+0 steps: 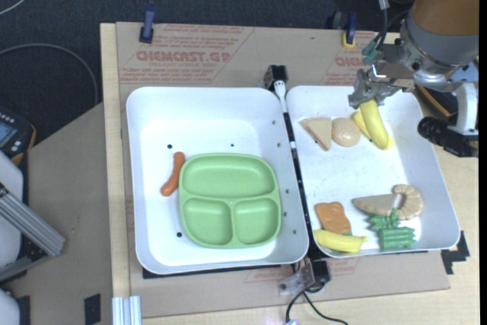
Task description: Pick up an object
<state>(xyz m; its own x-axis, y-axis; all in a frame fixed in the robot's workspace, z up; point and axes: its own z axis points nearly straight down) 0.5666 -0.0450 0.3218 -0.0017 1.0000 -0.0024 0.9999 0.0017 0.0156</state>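
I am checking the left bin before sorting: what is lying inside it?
The left bin contains a green divided tray and an orange sausage-shaped toy beside it. Anything under the tray is covered, so I cannot tell.

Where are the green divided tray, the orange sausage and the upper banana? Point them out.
green divided tray (228,199): camera view, on the ridge between its compartments.
orange sausage (173,174): camera view, mid-length, in the left bin.
upper banana (374,125): camera view, middle of its yellow body.

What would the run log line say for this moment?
stage: grasp attempt | gripper: over right bin, at banana top | hold: unconfirmed
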